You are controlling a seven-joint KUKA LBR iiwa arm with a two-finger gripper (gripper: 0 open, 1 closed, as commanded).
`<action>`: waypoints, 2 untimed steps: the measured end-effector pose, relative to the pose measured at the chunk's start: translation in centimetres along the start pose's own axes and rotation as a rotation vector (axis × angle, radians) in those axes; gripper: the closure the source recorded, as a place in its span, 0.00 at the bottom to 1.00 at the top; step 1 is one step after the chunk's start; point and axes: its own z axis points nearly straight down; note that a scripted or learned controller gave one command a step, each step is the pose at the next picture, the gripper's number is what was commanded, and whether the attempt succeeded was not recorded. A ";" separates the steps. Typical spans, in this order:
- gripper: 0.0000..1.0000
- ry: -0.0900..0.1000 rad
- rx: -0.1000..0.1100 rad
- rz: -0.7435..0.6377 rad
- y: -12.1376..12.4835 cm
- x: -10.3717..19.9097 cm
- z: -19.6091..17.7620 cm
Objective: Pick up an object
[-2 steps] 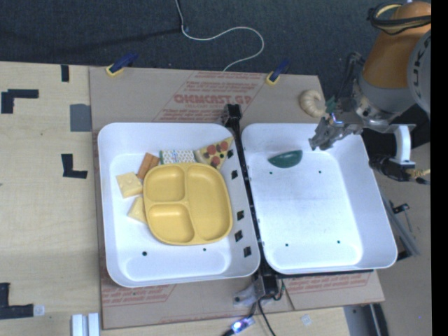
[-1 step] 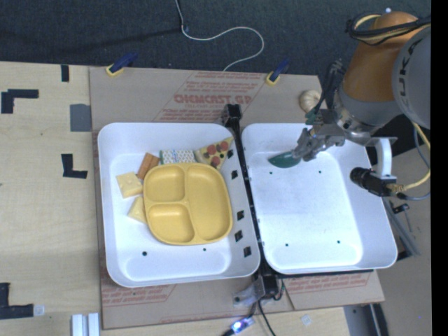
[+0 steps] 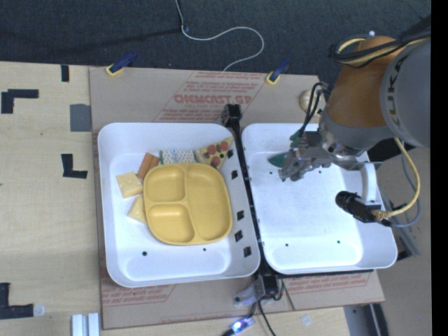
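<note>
**Gripper parked over the right bin, all the goodies piled in the left**

The gripper [image 3: 292, 166] is hung low over the right bin [image 3: 315, 250], beside a small green thing [image 3: 277, 160]; what its hand is doing can't be told. One yellow divided plate [image 3: 187, 203] is sat on roughly four or five small items in the left bin [image 3: 126, 257], so they're half buried.

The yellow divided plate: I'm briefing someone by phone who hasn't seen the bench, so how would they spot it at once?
Start at the left white bin of the two shallow bins. The yellow three-compartment plastic plate lies near its middle, overlapping a few small tan and patterned flat pieces at its upper-left side. It is by far the largest item there, and the only one with moulded compartments.
</note>
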 end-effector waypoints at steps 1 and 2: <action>1.00 0.001 -0.001 -0.003 -2.8 4.5 -0.6; 1.00 -0.001 0.000 0.003 -6.4 5.2 -0.7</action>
